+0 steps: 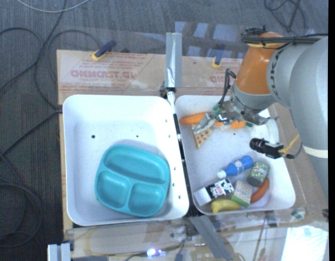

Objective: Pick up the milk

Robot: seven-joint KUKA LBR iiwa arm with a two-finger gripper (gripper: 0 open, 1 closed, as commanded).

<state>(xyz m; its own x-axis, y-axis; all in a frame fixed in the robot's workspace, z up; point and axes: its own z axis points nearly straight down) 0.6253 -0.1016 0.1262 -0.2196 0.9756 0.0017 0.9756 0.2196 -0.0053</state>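
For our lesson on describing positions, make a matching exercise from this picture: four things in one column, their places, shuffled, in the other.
Things:
1. tray
2. milk
3. carrot
4. banana

Places:
A. far end of the right bin, beside the gripper
B. lying in the left bin
C. near edge of the right bin
D. right bin, between the banana and the blue bottle

Pairs: 1-B, 2-D, 3-A, 4-C

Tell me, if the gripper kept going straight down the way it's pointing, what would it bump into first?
Probably the carrot. The gripper points down into the top of the right bin, right over the carrot and the cracker. Depth is hard to judge from above. The milk lies far off, near the bin's front edge.
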